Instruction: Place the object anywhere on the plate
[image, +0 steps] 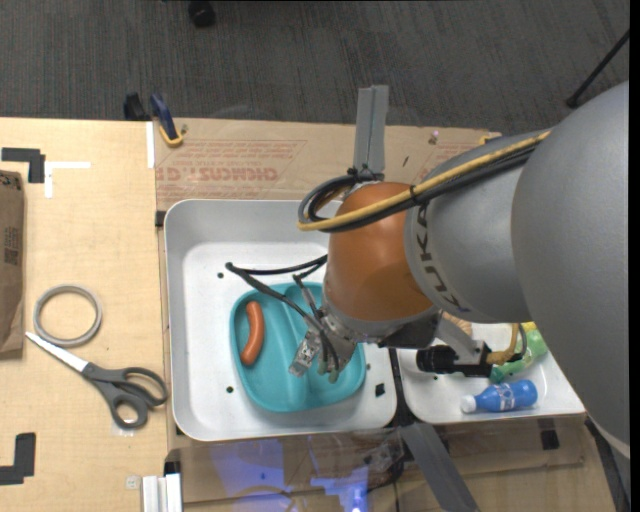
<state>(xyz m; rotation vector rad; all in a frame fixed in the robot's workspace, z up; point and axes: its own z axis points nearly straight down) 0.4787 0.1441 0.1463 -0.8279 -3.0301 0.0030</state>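
In left bin (190, 330) | glossy teal plate (290, 390), smooth orange sausage (252, 332) | metal pincer (318, 358) above: grip unclear

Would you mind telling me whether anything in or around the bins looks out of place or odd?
Nothing looks spilled or damaged. The hot dog lies on the teal plate in the left bin; a blue bottle lies on its side in the right bin.

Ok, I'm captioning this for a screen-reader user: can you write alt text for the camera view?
A grey and orange robot arm's end effector hangs over a teal plate in the left white bin, with an orange sausage lying on the plate. A small blue bottle lies in the right bin; scissors and a tape roll sit on the bench.
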